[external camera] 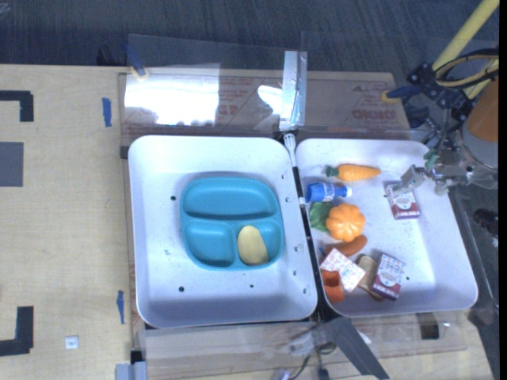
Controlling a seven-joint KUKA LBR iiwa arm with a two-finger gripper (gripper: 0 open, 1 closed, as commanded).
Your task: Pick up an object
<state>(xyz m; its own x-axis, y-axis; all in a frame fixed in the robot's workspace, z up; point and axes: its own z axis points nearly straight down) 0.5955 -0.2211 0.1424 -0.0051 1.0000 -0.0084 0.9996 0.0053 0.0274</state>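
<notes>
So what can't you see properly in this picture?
- Gripper, camera view: too small and cluttered to tell whether its fingers are open or shut, or whether it touches the small red-and-white packet below it.
- Packet labels: print too small to read.
- Pile at the right bin's front: the packets overlap an orange piece, hiding most of it.
- Arm: cut off by the right edge.

The arm (483, 117) ran off the right edge; the end effector's (418, 176) fingers were too small to read.
</notes>
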